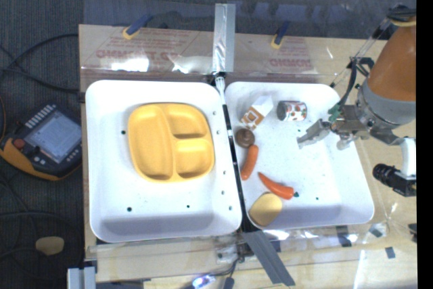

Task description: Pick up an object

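Your gripper hangs over the right bin, near its right edge, and you cannot tell how it is set. In that bin a small can and a little carton lie near the far edge. A brown ball, a carrot and a red pepper run down its left side, with a yellow fruit at the near left corner. The left bin holds a yellow divided plate.
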### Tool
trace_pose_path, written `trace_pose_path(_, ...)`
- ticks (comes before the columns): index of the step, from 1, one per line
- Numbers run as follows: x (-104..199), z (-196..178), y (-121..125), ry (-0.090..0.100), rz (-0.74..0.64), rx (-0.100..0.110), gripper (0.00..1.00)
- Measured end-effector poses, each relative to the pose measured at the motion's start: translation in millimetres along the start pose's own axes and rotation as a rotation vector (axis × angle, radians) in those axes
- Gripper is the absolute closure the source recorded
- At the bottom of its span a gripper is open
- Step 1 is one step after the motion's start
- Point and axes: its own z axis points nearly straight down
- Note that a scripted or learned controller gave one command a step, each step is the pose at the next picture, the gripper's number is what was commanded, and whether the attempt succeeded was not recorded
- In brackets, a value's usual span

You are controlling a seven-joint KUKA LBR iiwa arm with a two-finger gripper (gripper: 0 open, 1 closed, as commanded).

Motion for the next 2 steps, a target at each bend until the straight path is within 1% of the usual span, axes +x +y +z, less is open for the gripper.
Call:
trace_pose_path(1,52,121,2,0.002,-0.334,0.001,0.00)
trace_pose_path(2,42,146,-3,-0.001,-0.386,-0.010,0.00)
